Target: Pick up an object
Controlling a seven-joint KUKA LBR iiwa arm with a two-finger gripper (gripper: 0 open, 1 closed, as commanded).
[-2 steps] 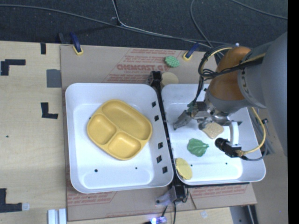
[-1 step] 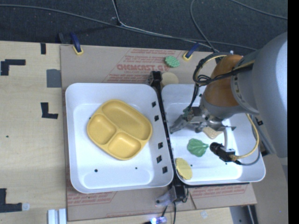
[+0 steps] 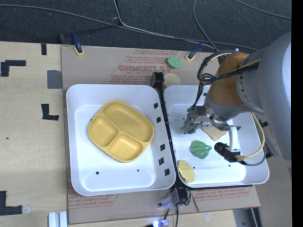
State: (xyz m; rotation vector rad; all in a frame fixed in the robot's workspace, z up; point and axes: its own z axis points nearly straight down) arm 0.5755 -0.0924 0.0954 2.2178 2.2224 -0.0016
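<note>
Just below gripper [image 3: 191,123]: flat green leaf-shaped piece [image 3: 200,149]; tan cracker-like piece [image 3: 214,133] beside it. Finger state can't tell.

Yellow divided plate [image 3: 121,130]: smooth plastic, slight sheen. White bins [image 3: 80,98]: glossy plastic. Bench [image 3: 28,145]: matt wood.

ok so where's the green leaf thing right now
The green leaf lies in the right bin, near its middle, just below the end effector and above the yellow piece.

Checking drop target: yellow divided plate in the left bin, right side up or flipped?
Right side up. The yellow divided plate lies flat in the left bin with its three compartments facing the camera, and nothing lies in them.
</note>
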